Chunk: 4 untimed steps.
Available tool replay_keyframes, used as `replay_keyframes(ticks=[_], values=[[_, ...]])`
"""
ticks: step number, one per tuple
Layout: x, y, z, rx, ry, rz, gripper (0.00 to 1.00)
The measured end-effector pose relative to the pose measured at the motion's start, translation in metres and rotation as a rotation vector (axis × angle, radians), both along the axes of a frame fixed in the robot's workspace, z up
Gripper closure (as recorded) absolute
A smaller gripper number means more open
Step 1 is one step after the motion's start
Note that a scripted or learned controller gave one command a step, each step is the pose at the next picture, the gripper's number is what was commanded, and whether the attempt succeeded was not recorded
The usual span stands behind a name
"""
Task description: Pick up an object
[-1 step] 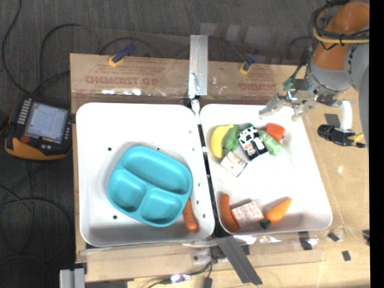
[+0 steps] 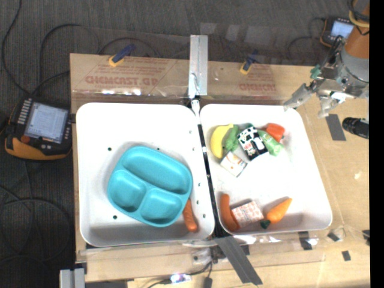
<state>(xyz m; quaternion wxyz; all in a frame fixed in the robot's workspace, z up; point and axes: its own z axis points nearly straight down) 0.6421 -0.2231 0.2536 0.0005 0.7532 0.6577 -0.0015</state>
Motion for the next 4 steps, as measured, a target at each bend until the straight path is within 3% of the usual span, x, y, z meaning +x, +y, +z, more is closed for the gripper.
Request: replay_keyframes(ticks=[1,2,3,4], values=[[-0.009,0.037,-0.131,-0.002,-0.020,-0.007,0.00],[-0.020,0.106,-0.142,-0.021,-0.054,0.162,0.00],[-0.017,0.112,-0.128,-0.010,-0.061,0.165,1.00],[-0.090,0.188,-0.031,0.002,0.002,0.109,1.00]])
